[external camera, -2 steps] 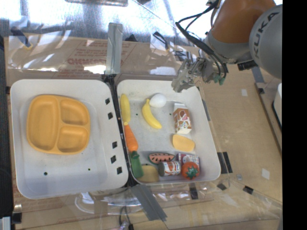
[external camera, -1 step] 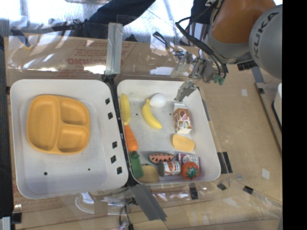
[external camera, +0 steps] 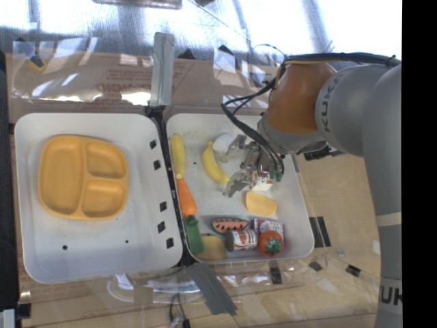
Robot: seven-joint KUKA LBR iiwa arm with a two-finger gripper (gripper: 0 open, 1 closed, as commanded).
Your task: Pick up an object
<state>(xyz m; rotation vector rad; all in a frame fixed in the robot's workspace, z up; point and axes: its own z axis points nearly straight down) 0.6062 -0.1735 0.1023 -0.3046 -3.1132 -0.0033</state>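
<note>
Over rt bin w/ toy food, tool open; lft bin holds yellow tray.

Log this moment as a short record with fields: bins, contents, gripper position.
left bin: holds a yellow divided tray
right bin: holds toy food
left wall items: corn cob, carrot, green vegetable
middle items: banana, white round piece, yellow slice
near-edge items: watermelon slice, can, tomato
gripper: low over the right bin, right of the banana
held object: none seen between its fingers
</note>
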